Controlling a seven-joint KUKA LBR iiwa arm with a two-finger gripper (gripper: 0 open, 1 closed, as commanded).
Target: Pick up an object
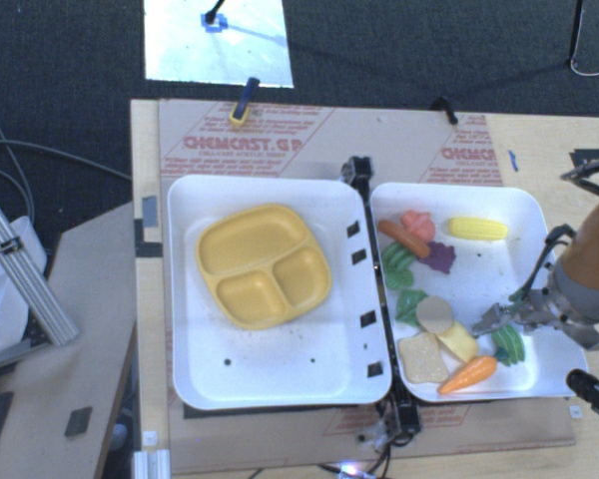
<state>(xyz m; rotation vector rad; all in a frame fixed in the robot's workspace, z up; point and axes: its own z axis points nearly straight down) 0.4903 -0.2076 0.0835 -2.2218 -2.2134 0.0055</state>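
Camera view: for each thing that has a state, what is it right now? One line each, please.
yellow divided plate: upright in the left bin, nothing in its compartments.
corn cob: lying flat near the right bin's far wall.
orange carrot: lying flat by the near wall, untouched.
bread slice: flat beside the carrot.
green vegetable: lying under the pincer.
pincer: low over the green vegetable.

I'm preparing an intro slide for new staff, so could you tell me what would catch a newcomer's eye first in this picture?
First, the yellow tray, with three compartments, lying alone in the left bin. Next, the toy food crowded in the right bin: a corn cob at the far side, a carrot at the near edge. The gripper reaches in from the right, low over a green piece.
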